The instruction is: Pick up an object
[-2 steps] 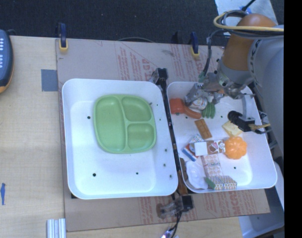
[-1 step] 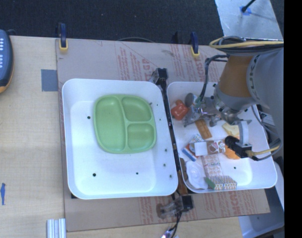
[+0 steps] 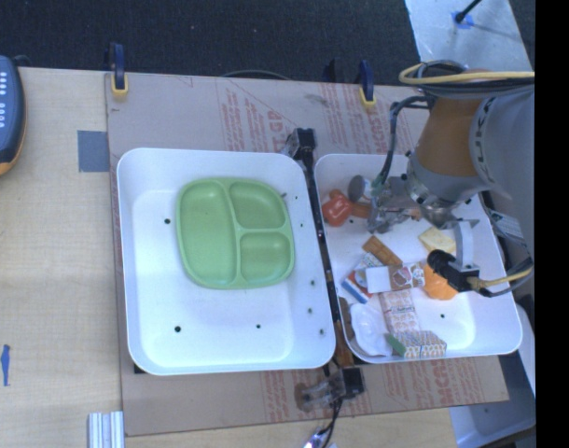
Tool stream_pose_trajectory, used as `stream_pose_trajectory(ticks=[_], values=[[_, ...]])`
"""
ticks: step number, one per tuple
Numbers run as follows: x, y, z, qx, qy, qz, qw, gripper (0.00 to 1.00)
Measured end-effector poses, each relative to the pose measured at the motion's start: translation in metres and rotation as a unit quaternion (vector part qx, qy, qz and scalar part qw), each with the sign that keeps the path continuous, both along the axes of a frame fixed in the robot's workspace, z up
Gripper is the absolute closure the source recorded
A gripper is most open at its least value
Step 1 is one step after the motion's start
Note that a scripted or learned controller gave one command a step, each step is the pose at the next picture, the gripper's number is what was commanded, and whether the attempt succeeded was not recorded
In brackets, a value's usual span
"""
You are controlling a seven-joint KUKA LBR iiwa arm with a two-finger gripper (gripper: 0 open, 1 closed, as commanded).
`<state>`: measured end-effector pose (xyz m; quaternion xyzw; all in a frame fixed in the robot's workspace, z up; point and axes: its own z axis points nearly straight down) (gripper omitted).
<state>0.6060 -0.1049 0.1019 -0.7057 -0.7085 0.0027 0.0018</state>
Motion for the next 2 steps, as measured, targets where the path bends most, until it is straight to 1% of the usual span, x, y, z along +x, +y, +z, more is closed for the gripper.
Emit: stream_pose_trajectory(ticks=[1,2], values=[[0.0,0.0,0.0,-0.0002,0.0,0.0,1.0,0.0],[-0.062,0.006,-0.011,0.0006,0.0,0.0,1.0,0.0]])
